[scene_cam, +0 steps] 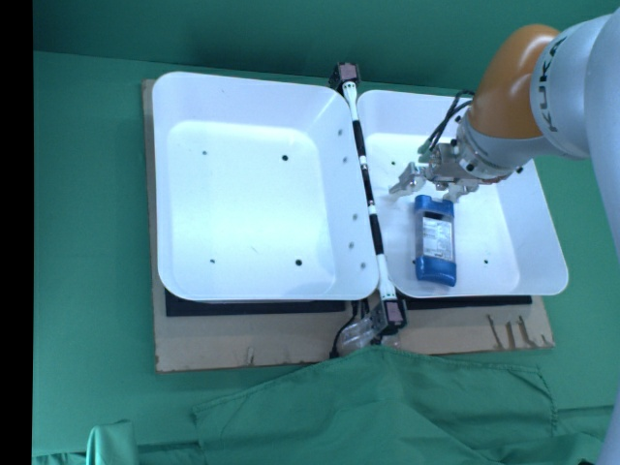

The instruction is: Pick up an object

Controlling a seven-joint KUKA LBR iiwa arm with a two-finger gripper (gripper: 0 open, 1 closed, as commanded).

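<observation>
seen from above, at a slant: two shallow white bins side by side on a green bench. in the right bin (523, 260), a blue packet (437, 241) lay flat, near the divider (366, 177) between the bins. just above the packet's top end hung the gripper (431, 187) of the grey arm (552, 85); jaw state impossible to tell. left bin (194, 143) beside it.

The two bins (252, 95) are white, the left one dotted with small dark holes. In the right bin lies a blue pack (436, 242) with a pale printed label. The arm (572, 76) is grey with an orange band. Green cloth (87, 211) covers the bench, brown cardboard (242, 352) under the bins.
</observation>
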